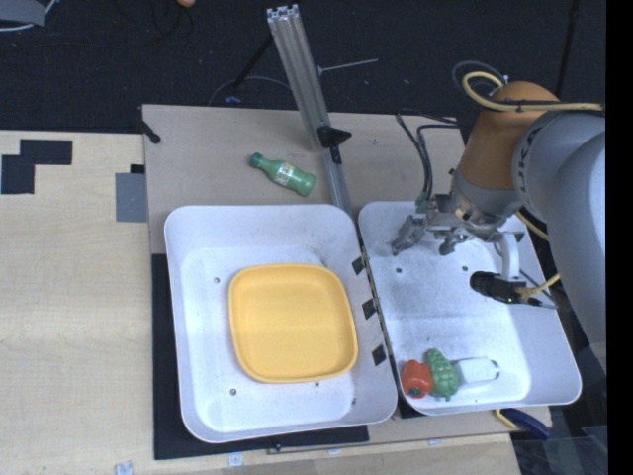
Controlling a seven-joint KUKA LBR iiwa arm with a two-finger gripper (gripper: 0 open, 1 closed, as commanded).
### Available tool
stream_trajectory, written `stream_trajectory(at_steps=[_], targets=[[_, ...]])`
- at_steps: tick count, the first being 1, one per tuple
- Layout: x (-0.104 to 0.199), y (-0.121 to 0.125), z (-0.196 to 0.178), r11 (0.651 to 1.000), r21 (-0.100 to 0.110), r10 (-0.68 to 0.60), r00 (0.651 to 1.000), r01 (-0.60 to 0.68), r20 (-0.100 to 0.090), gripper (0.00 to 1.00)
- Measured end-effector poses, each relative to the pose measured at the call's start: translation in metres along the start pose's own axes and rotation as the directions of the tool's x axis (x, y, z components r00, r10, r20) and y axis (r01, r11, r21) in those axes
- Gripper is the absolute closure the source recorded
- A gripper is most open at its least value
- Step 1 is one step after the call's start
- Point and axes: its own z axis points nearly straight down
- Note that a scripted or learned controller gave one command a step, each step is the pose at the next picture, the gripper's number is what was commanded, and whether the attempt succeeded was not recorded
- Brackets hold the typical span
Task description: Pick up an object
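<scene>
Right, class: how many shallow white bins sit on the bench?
2. The left shallow white bin holds a yellow square plate; the right shallow white bin lies beside it, under the arm.

Your arm (569, 196) comes in from the right side of the camera view, its broad grey body filling the upper right and running down along that edge. Above the wrist you see the orange band (499, 142), rounded and turned toward the camera, with yellow and black cables looping over its top. Below the band the wrist points down and to the left, ending in the gripper (427, 237). Its metal fingers (406, 237) look spread apart, angled downward and outward, though glare and blur make the tips hard to read. Nothing sits between them.
</scene>
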Motion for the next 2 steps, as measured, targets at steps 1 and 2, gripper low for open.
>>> stream_trajectory(at_steps=[1,2], targets=[[-0.001,0.001,-0.013,1.0,-0.005,0.0,1.0,0.0,0.001,1.0],[-0.004,0.001,-0.076,1.0,-0.01,0.002,1.0,-0.002,0.002,1.0]])
